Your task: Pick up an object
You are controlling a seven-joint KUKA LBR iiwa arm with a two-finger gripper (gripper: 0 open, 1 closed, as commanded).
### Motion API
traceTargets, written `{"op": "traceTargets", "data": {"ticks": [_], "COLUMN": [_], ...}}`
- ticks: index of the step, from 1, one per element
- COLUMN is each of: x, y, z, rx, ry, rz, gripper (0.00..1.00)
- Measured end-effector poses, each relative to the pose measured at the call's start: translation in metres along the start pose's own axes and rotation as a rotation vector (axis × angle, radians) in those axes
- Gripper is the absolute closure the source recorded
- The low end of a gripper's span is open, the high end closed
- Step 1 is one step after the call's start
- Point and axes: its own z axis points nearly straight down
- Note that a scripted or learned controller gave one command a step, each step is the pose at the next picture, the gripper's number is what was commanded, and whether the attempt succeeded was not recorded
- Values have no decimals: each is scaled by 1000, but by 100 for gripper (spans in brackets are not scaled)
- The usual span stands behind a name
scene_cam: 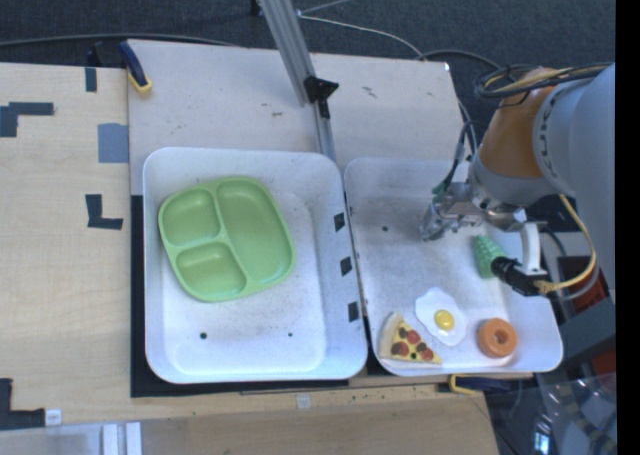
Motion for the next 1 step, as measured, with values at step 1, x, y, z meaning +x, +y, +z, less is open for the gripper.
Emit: {"op": "traceTargets", "data": {"ticks": [1], "x": [-7], "y": [5], "z": [-59], "rx": [-6], "ry": [-1], "rz": [3], "gripper": [100]}}
